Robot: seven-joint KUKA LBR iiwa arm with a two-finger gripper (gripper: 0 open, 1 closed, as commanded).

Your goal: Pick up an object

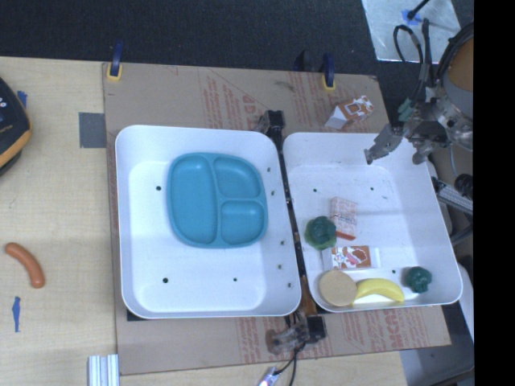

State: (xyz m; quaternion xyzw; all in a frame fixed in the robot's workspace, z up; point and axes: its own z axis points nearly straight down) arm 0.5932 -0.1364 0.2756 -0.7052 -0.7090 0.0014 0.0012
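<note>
A: Gripper (400,145) sits over the far right corner of the right bin (418,207), reaching in from the right. Two fingers splayed apart, one pointing left and down, the other near the bin's rim. Nothing between them.

B: Arm itself?

A: Mostly cut off at the right edge. Grey wrist parts and a bit of orange show, tangled with dark cables, so the wrist's tilt is hard to read.

B: Objects to pick?

A: All in the right bin, toward its near end, well apart from the gripper. Green lump (320,231) just beside a small packet (344,214); a second packet (351,257) below them; tan disc (337,288) touching a banana (380,291) at the near wall; a smaller green lump (418,278) in the near right corner. What the lumps are, I can't tell.

B: Left bin?

A: Left bin (137,215) holds a blue divided plate (216,199), three compartments.

B: Surroundings?

A: Both bins rest on cardboard (209,103), clamped at the far edge to a light wood bench (48,215). A loose packet (350,112) lies on the cardboard behind the right bin. A sausage (26,264) lies on the bench at left; a dark and yellow device (11,131) is cut off by the left edge. Dark floor beyond.
</note>
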